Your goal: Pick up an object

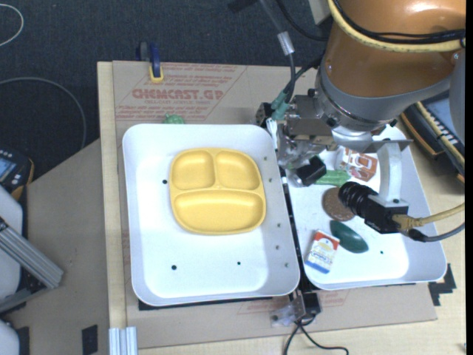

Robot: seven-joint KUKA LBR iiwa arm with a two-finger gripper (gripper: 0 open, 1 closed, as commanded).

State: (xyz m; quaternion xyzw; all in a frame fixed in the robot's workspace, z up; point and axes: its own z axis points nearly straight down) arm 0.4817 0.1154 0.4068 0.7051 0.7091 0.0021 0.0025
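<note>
- Your arm (392,43) comes in from the upper right, its wrist bent down over the right bin's (414,261) far left corner.
- The counter (114,198) carries 2 white bins; the left bin (148,265) holds a yellow divided tray (216,191).
- In the right bin you see a small carton (322,251), a dark green piece (349,237) and a brown disc (338,207).
- You cannot tell how the tool (299,154) is set.

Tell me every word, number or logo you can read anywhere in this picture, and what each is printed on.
"CHEMCAST G P": large red letters on the brown board behind the bins; the last letters are uncertain, and the smaller red lines around them are too blurred to read.
Small box in the right bin: coloured print, too small to read.
Red and white packet by the gripper: print unreadable.
</note>
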